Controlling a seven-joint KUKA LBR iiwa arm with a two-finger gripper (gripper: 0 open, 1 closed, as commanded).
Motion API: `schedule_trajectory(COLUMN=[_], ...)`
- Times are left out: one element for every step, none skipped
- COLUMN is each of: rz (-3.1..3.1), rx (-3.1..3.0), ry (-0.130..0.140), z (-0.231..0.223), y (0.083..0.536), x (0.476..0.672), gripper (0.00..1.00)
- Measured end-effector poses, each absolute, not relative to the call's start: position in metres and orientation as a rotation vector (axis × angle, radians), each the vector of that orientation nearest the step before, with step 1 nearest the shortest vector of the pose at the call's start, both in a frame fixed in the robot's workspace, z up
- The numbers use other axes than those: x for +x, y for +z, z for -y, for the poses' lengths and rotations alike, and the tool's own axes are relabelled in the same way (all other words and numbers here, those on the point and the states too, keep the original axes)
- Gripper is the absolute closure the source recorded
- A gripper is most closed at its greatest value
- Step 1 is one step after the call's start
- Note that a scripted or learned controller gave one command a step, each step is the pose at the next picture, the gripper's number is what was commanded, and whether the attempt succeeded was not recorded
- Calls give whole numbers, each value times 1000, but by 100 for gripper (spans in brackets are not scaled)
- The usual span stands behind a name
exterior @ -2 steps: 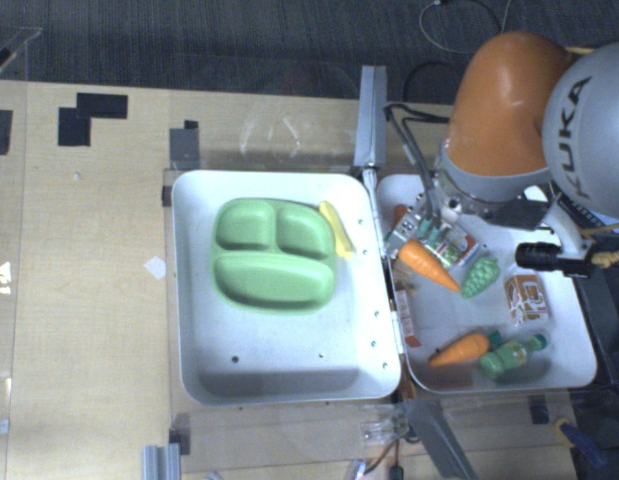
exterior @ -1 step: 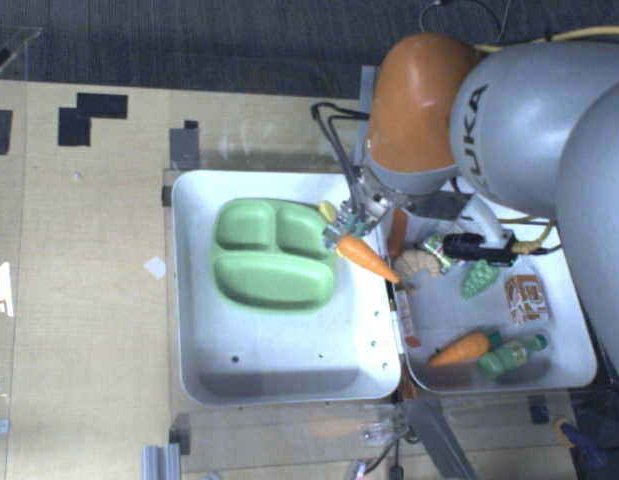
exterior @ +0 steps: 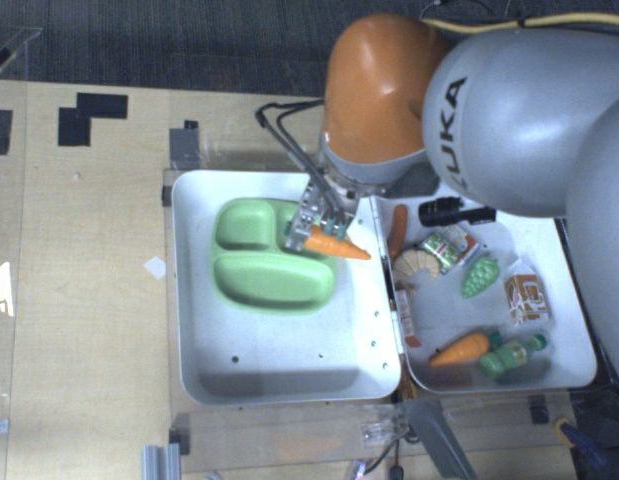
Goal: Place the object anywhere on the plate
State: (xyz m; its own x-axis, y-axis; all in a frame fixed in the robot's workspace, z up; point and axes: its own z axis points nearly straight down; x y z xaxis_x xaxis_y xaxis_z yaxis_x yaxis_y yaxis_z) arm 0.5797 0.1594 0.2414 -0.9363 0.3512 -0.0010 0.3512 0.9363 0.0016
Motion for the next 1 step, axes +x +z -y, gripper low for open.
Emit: schedule_trajectory(rz=[-3090], rx=[560], ry=[2], z=[-159], y=[241], x=[580], gripper=[0])
